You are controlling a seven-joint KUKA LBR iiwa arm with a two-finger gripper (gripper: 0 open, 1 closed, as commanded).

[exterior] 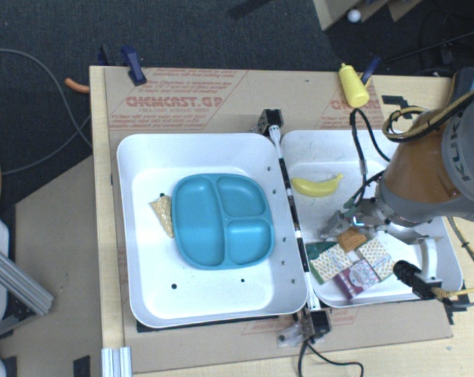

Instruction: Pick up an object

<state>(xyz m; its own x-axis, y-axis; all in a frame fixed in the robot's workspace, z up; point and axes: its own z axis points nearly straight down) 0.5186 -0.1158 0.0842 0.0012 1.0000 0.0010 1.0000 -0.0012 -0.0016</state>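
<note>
Camera view: arm came in from the right over the right bin (449,269), orange band and grey wrist covering much of that bin's right half. Tool (348,225) sat low at the bin's middle, just above a pile of small items. Couldn't tell its state; the wrist and clutter hid that part.

Right bin contents: yellow banana (316,184) lay flat in the upper part, apart from the tool, curve opening upward. Below the tool, a cluster touching one another: a green-patterned packet (323,259) at the left near the divider, a small brown block (351,240) right under the tool, a pale checked packet (376,255) beside it, and a dark purple item (351,283) at the bottom edge. Couldn't tell whether the tool touched the brown block or just sat over it.

Left bin (143,210): blue three-compartment plate (221,220) in the middle, lying flat. A tan textured piece (162,213) touched the plate's left edge, partly tucked under it.

Bench (174,100): brown cardboard sheet with red print under both bins. A yellow-handled item (352,85) lay on the bench above the right bin, a blue clamp (132,64) at the top left corner.
</note>
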